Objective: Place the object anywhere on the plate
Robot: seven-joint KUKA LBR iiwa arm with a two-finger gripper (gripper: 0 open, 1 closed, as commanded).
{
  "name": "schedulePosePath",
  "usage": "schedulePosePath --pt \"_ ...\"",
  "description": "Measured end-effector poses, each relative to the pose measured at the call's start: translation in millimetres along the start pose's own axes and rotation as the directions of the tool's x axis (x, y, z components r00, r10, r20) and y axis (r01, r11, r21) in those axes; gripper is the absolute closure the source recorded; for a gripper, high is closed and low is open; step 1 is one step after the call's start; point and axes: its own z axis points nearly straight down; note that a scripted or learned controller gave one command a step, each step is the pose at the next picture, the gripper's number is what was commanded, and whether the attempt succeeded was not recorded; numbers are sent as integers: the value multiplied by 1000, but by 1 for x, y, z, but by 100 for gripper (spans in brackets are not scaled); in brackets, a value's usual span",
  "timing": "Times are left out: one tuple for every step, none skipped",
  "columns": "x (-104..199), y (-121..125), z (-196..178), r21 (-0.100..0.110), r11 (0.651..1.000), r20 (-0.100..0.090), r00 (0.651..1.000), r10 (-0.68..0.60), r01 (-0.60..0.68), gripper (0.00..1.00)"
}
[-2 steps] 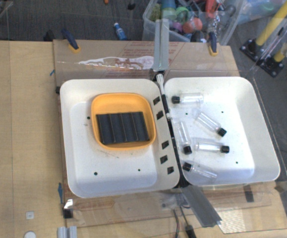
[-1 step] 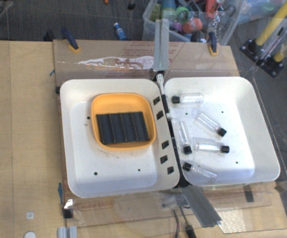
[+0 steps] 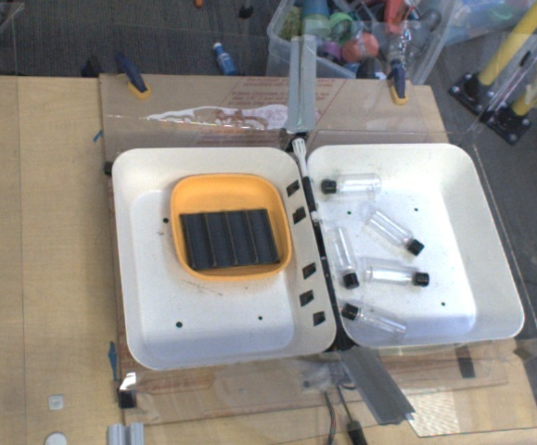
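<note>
Plastic bins on a wooden bench
Both bins (image 3: 147, 341) look like smooth, faintly glossy white plastic; the left one holds a smooth orange plastic plate (image 3: 229, 189) with a matt black ribbed insert (image 3: 229, 238). The tubes (image 3: 393, 274) on the right are clear, shiny plastic with matt black caps; the bench (image 3: 36, 248) is pale matt wood

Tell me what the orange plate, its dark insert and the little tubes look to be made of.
Orange plate: likely moulded plastic, smooth, matte, uniform colour. Dark insert: ribbed black piece, perhaps rubber or plastic; dull surface, hard to tell. Tubes: clear plastic or glass, since the white bin shows through them, with black caps.
</note>
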Motion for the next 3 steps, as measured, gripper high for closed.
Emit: schedulePosePath --pt "0 0 0 0 998 0 998 -60 60 100" --pt "0 0 0 -1 866 1 866 -500 500 100" --pt "0 0 1 -2 693 1 693 -721 721 100"
